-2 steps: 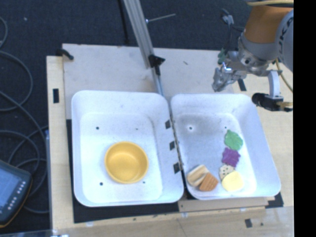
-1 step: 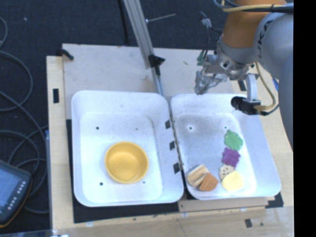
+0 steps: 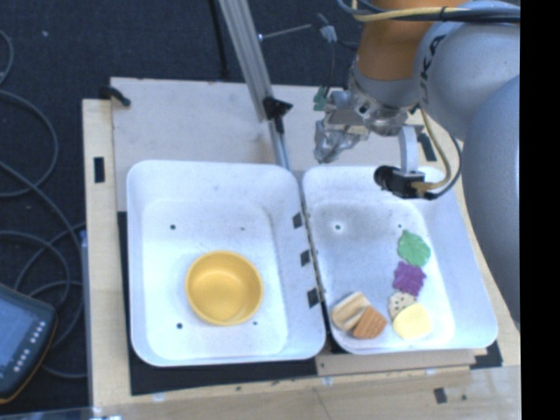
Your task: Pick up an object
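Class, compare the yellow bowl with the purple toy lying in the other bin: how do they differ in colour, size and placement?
The yellow bowl is far larger than the purple toy. The bowl is round, smooth-rimmed and hollow; the toy is lumpy-edged. The bowl sits alone in the left bin; the toy lies among other small pieces in the right bin. Both rest on a white bin floor.

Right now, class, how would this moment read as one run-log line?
gripper: above right bin's far edge, holding nothing seen | round yellow bowl: left bin | small toy food pieces: right bin, near corner

End effector (image 3: 332,145) above right bin (image 3: 464,261) far edge; yellow bowl (image 3: 224,287) in left bin (image 3: 149,226).
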Tool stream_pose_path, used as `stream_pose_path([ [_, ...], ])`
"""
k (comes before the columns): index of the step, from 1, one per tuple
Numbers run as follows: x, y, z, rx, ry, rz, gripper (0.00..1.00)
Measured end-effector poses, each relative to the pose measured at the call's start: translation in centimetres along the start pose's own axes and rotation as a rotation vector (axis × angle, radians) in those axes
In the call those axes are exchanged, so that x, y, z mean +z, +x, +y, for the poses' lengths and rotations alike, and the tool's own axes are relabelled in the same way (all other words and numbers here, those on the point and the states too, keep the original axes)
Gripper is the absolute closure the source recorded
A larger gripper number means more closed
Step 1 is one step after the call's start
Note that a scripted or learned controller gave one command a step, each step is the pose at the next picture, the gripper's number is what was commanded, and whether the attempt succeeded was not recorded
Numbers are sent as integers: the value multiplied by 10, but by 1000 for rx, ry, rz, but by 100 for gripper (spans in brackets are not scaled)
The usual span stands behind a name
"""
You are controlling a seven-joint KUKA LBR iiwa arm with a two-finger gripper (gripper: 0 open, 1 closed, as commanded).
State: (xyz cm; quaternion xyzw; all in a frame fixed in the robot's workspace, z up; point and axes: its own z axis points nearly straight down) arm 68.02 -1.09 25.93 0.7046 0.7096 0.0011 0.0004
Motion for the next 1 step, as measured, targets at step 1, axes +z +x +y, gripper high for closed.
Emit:
stream_pose_path([
  [1,6,59,3,0,-1,0,100],
])
